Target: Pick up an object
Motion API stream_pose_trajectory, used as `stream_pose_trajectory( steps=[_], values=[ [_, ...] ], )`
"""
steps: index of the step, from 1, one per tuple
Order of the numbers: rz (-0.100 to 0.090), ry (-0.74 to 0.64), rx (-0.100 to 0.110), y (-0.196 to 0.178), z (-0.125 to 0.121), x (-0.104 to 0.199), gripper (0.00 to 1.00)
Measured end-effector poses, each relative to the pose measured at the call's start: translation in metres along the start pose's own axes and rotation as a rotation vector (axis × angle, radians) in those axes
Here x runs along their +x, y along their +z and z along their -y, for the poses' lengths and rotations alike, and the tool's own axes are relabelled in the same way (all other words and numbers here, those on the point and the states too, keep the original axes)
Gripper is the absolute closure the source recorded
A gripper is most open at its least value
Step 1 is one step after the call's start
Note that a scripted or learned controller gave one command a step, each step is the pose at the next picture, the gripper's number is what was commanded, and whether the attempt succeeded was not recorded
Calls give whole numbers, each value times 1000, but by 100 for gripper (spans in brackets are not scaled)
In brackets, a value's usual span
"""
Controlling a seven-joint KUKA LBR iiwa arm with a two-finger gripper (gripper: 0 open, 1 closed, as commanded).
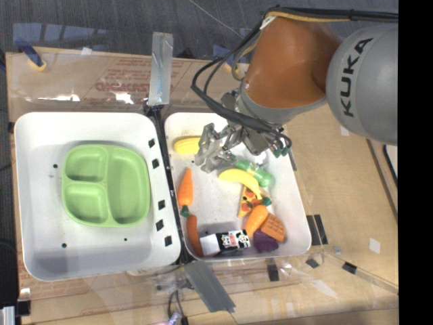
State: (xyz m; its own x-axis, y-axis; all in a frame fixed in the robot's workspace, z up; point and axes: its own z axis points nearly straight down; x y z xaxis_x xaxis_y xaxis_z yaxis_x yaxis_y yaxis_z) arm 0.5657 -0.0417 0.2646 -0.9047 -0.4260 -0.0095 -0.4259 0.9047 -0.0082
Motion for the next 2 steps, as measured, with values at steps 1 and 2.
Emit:
stream_pose_trajectory(
  steps=[1, 2],
  values=[
    [-6, -143, -8, -3, 33, -79, 100],
    [-11, -184, -12, 41, -1, -100, 100]
  ],
)
